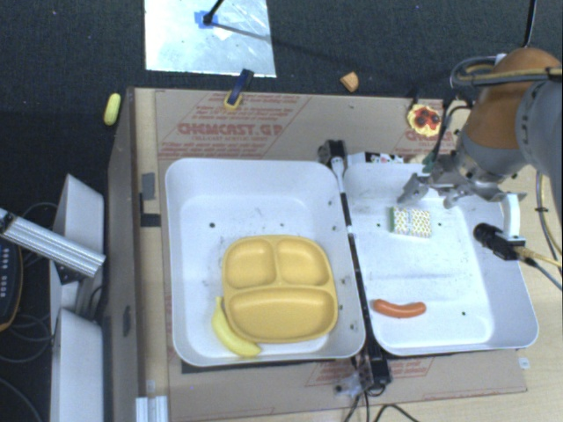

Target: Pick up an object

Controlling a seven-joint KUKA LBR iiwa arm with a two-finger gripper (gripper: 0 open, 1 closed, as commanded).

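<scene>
The arm (506, 112) reaches in from the right, over the far part of the right bin (506, 319). Its hand (433, 192) hangs just above a small white packet with a dotted pattern (412, 222), which lies flat on the bin floor near the divider. One finger (411, 190) points down toward the packet's far edge; how far apart the fingers stand cannot be told, and nothing shows between them.

Nearer in the same bin lies a toy hot dog sausage (398, 308), orange-red, well apart from the packet.

The left bin (193, 200) holds a yellow divided plate (280, 288) with three compartments, and a yellow banana (230, 332) lies against its near-left edge, touching it.

Both bins sit on a brown cardboard sheet (220, 121) printed in red with mirrored lettering that looks like "CHEMCAST GP". A round red and yellow sticker (424, 119) lies on the cardboard at far right; its print is too small to read.

On the dark floor beyond lie a shiny foil square (211, 25), a small yellow object (112, 108) and a small orange piece (350, 81).
</scene>
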